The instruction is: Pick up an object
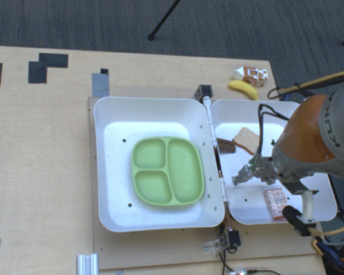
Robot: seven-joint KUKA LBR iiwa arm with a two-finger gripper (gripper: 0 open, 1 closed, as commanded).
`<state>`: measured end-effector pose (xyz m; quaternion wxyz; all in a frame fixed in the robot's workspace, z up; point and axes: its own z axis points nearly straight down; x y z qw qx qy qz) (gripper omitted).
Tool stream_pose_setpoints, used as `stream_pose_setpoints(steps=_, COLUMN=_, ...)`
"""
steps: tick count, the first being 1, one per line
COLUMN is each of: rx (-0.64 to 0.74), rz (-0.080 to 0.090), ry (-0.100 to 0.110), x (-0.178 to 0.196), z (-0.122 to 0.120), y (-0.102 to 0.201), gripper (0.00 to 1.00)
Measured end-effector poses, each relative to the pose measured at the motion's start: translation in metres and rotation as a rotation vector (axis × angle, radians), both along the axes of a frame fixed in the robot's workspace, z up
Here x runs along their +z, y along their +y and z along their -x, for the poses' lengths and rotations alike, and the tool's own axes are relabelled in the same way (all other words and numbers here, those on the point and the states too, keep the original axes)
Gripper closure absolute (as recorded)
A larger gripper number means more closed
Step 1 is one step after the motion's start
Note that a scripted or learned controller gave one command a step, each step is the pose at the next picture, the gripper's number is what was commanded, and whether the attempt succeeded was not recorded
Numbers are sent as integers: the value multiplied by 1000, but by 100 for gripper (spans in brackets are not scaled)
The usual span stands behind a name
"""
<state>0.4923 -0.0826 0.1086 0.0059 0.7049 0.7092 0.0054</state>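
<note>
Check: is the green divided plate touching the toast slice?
Apart. The camera view shows the green plate in the left bin and the toast slice in the right bin, the bin rims between them.

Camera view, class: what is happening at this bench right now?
A robot arm reaches from the right over the right bin, its gripper low above the bin floor. In that bin lie a tan slice, a brown piece and a small packet. The left bin holds a green tray. Nothing looks lifted yet.
</note>
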Motion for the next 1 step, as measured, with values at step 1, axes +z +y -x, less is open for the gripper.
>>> stream_pose_setpoints(steps=1, rx=3, rz=-1, ry=-3, x=11, z=-2, y=1, gripper=100)
